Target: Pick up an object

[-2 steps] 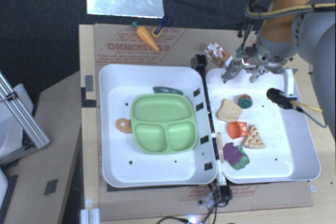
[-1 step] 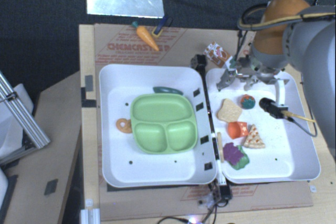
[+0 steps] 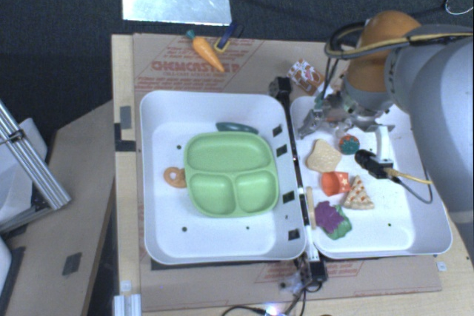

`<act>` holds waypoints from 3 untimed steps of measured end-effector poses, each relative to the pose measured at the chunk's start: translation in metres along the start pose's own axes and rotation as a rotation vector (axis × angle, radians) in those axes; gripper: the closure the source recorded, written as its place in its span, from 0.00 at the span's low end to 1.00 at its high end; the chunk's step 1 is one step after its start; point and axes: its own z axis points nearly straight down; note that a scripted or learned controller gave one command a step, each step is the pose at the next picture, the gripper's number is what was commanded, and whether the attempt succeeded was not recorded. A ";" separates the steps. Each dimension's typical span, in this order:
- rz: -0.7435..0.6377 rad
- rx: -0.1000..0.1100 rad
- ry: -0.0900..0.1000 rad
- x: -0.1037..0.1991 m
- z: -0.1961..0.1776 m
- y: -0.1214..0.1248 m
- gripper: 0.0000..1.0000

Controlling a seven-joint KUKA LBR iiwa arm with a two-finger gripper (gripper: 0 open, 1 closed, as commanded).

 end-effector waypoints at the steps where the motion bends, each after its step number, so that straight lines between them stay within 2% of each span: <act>1: 0.001 -0.008 -0.001 0.000 -0.015 0.002 1.00; 3: 0.000 -0.011 -0.002 -0.010 -0.111 0.005 1.00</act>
